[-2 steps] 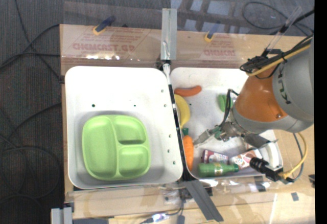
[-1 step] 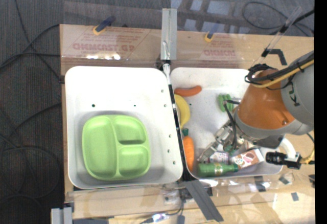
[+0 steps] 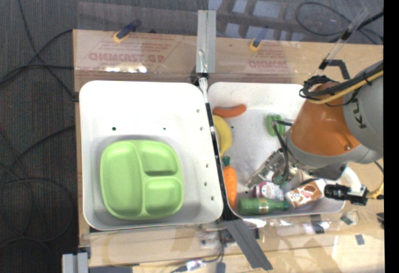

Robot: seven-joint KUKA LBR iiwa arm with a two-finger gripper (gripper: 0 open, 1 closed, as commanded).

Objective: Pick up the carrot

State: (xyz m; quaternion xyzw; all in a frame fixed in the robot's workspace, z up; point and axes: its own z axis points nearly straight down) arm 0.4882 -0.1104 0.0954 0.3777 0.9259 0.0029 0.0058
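The arm's orange band (image 3: 321, 128) covers the right half of the right bin (image 3: 249, 94), so whatever lies under it is hidden. The gripper (image 3: 274, 169) shows as a tangle of grey metal at the bin's middle, and I cannot tell whether it is wide, narrow or holding anything.

Nearest the camera, along the right bin's front wall, lies one green bottle (image 3: 262, 205) on its side. Touching it behind are one small dark-capped bottle (image 3: 269, 191) and one brown packet (image 3: 305, 193), the packet partly under the arm. The carrot (image 3: 230, 184), one of them, lies against the bin's left wall just left of the green bottle, apart from the gripper. Behind it sits one yellow piece of fruit (image 3: 223, 134), its shape hard to read against the wall. A green thing (image 3: 275, 122) peeks from under the orange band, mostly hidden. Farthest back lies one orange-red sausage-like thing (image 3: 229, 111).

The left bin (image 3: 124, 94) holds one green divided tray (image 3: 142, 178) with three compartments.
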